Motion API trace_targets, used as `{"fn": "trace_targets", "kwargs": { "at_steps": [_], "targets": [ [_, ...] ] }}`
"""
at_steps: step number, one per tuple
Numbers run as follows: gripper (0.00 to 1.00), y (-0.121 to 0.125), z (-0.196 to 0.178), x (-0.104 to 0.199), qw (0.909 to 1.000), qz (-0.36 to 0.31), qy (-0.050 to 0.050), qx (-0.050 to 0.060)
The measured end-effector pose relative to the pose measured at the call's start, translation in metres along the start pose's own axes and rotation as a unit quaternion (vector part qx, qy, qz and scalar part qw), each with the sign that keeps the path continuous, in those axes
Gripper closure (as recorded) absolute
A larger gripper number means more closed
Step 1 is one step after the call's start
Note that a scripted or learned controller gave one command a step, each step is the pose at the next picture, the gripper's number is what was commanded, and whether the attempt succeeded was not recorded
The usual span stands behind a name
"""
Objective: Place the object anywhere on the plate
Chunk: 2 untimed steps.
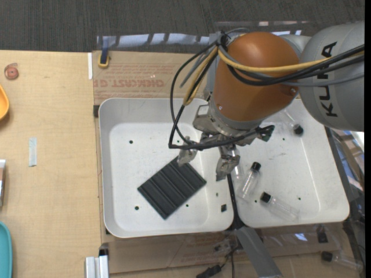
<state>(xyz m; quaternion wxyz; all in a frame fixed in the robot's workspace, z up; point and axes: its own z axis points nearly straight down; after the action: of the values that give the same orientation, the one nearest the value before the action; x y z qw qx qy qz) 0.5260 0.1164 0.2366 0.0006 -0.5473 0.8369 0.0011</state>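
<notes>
A black ribbed plate (172, 188) lies flat and at an angle in the left bin (116, 155), towards its front. My gripper (206, 162) hangs just above the plate's upper right corner, near the wall between the two bins. It is open, and nothing shows between its fingers (186, 156). Two clear vials with black caps lie in the right bin (324, 172): one (250, 179) close to the gripper's right finger, the other (276, 205) nearer the front.
A small black piece (297, 130) lies at the back of the right bin. The orange wrist and grey arm cover the back of both bins. A wooden bench top (46, 155) stretches to the left, with cardboard (139, 80) behind the bins.
</notes>
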Motion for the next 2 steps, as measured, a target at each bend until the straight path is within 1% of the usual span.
{"fn": "trace_targets", "kwargs": {
  "at_steps": [1, 2],
  "targets": [
    [1.0, -0.0011, -0.0089, -0.0005, 1.0, 0.003, -0.002, 0.0],
    [0.0, -0.001, -0.0088, -0.0005, 1.0, 0.002, -0.002, 0.0]
  ]
}}
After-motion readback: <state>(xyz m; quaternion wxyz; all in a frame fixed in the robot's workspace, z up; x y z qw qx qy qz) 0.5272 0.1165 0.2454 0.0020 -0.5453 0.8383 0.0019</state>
